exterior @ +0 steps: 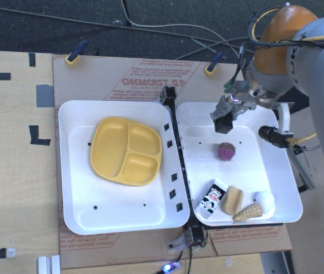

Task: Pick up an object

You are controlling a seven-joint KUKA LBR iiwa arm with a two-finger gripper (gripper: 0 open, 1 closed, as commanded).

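Note:
My gripper [223,120] hangs over the back of the right bin [276,170], seen from above as a dark block under the wrist. A small purple ball [226,151] lies on the bin floor just in front of it, apart from it. Along the bin's front edge lie a black-and-white cow-patterned carton [211,200], a tan bread-like piece [232,200], a waffle cone [248,212] and a small white object [263,199]. Nothing shows between the gripper's tips.
The left bin [76,198] holds a yellow divided plate [126,150]. A black divider [176,164] runs between the bins. Cables cross the dark floor at the back, and yellow clamps [76,51] sit on the cardboard's far corners.

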